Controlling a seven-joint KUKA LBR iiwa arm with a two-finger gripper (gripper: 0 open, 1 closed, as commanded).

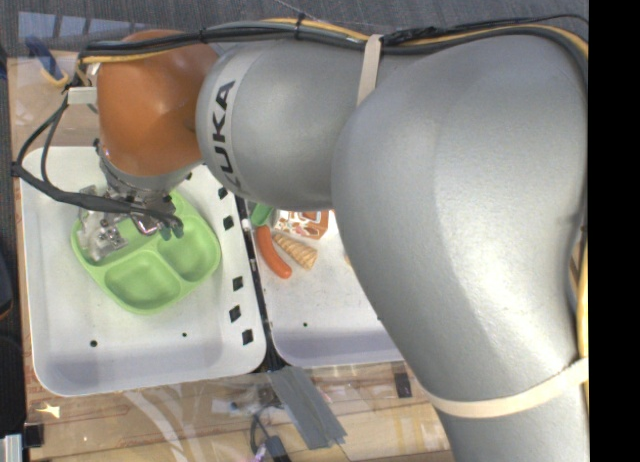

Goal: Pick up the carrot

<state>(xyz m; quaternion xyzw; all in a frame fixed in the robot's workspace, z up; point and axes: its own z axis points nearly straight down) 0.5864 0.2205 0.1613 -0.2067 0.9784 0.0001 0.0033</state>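
End effector [105,235], its grip state impossible to tell from here, hangs over the green divided plate [160,285] in the left bin [60,350], so it should cross to the right bin [330,335] and descend squarely over the carrot [273,253] beside the arm.

The one readable text is the brand name "KUKA", in black capital letters on the grey arm [300,120]. It stands on the arm's rounded link just right of the orange band [150,100], and it runs sideways, reading from the near end up toward the far end. The lowest letter is partly cut off by the link's curve. No other text, number or label can be read.
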